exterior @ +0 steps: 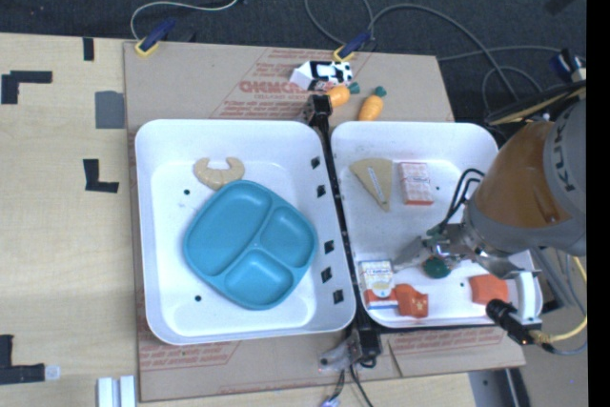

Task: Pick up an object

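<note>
The obj. nearest to the pincer (431, 253) is a small green round piece (437, 268) in the right bin (481, 136), in its lower half, approx. the middle. It is half under the grey metal of the pincer, so I cannot say what it is exactly, and also not if the pincer touches it or is only above it. I cannot tell if the pincer is spread or pressed together; the wrist and the orange band (519, 176) cover it from the right side. I see nothing clearly pinched in it.

Near, on the front side: a red piece (413, 301), a small white carton (377, 279) just beside it, and an orange block (490, 288) partly behind the arm. On the far side: a tan wedge (374, 181) and a pink-white box (415, 181).

Left bin (152, 138): a blue divided plate (250, 244) and a tan curved piece (219, 172), well apart from the pincer
</note>
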Controlling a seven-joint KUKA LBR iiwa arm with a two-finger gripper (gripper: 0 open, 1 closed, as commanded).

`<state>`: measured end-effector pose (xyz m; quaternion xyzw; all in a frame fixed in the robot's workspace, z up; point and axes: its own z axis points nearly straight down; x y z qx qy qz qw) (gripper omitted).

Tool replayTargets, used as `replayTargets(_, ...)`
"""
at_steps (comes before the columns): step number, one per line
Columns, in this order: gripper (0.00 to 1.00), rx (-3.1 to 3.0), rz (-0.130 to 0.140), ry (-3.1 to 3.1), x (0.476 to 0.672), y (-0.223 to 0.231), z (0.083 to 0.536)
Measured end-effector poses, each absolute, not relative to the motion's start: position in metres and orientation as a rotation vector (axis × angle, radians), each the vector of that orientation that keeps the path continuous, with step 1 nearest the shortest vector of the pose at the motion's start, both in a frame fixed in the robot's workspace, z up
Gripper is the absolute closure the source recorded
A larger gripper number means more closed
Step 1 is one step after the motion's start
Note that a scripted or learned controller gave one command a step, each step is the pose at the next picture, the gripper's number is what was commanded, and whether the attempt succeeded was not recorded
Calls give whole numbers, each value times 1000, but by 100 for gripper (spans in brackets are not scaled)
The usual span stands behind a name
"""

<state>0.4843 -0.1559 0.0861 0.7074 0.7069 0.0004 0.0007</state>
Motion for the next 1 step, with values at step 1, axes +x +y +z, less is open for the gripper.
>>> replayTargets(1,100,2219,2,2218,485,-156,96)
